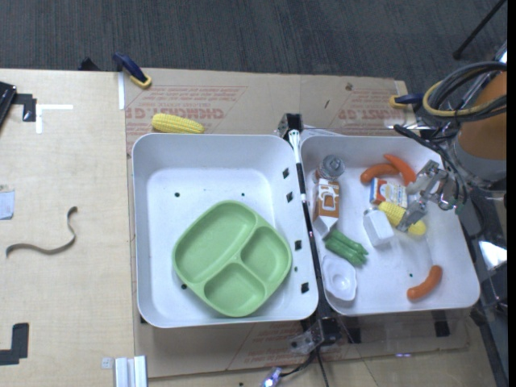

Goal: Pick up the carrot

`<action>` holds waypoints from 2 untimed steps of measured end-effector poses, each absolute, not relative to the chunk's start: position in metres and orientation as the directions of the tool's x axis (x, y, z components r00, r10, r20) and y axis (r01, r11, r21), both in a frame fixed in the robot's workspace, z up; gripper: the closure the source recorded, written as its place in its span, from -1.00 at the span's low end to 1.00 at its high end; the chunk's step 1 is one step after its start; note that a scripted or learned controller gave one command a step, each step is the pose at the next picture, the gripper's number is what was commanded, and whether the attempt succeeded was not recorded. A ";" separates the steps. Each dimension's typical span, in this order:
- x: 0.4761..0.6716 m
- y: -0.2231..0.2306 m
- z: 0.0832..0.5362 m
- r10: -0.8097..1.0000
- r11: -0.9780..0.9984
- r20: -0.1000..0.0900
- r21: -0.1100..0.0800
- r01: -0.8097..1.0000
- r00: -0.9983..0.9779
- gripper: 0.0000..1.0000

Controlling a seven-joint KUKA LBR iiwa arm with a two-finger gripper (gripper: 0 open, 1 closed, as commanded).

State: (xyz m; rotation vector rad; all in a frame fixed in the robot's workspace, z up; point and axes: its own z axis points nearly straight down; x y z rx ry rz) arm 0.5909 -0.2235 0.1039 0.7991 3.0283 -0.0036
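Gripper (pixel 418 208) fingers spread, grasping nothing, over corn (pixel 393 211); carton (pixel 389 192) just behind, carrot (pixel 425 283) well below, apart.

Single fixed camera, mounted above desk (pixel 64 176), looking down at slant. Medium distance: both white bins in frame, left bin (pixel 153 216) near centre, right bin (pixel 451 289) beside it toward right edge. Dark floor (pixel 242 14) visible beyond left bin. Arm (pixel 484 127) enters past right bin.
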 end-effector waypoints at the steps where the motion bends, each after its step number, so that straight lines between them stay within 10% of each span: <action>1: 0.585 -0.172 0.102 0.345 0.938 -0.026 -0.002 0.345 -0.938 -1.00; 2: 0.608 -0.223 0.132 0.360 0.933 -0.008 0.000 0.360 -0.933 -1.00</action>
